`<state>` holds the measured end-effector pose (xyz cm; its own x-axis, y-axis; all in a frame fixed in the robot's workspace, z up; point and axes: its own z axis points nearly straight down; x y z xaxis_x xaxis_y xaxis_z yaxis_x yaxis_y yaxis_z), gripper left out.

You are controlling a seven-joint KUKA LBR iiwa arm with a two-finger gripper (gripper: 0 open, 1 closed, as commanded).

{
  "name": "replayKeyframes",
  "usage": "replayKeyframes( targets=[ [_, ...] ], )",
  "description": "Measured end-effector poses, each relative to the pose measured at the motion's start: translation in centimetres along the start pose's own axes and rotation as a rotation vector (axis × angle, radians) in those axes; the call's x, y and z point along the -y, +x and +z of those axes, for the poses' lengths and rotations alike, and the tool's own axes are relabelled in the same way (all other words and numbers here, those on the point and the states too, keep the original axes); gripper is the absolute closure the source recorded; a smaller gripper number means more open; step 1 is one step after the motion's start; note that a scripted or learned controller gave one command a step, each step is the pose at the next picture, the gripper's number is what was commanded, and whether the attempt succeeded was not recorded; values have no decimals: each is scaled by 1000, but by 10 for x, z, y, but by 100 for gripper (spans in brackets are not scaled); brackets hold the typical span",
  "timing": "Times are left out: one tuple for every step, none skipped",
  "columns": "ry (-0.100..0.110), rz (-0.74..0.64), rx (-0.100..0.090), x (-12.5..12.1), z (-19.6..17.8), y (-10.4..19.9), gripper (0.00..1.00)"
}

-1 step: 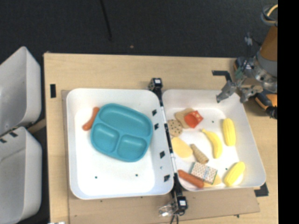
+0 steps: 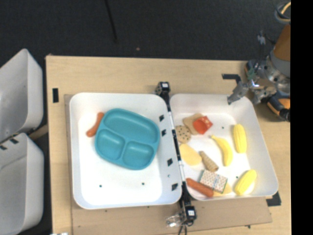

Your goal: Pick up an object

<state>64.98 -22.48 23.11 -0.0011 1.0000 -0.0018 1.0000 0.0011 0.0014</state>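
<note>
Several light, stiff toy foods sit beside the red piece [image 2: 202,125]; grab its middle. Gripper [image 2: 234,96] state: cannot tell.

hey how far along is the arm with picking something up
Done: nothing looks picked yet. The banana, corn and red piece lie in the right bin, and the blue plate sits in the left bin.
In hand: the gripper hangs at the right bin's far corner, carrying nothing.
Left: descend, grasp, lift.
</note>
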Motion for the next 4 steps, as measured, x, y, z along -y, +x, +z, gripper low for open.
replayKeyframes(
  targets=[
    [6, 3, -1, 5, 62, -4, 0],
    [4, -1, -1, 2, 109, 3, 0],
    [2, -3, 0, 2, 130, 2, 0],
    [-2, -6, 4, 1, 118, 1, 100]
  ],
)
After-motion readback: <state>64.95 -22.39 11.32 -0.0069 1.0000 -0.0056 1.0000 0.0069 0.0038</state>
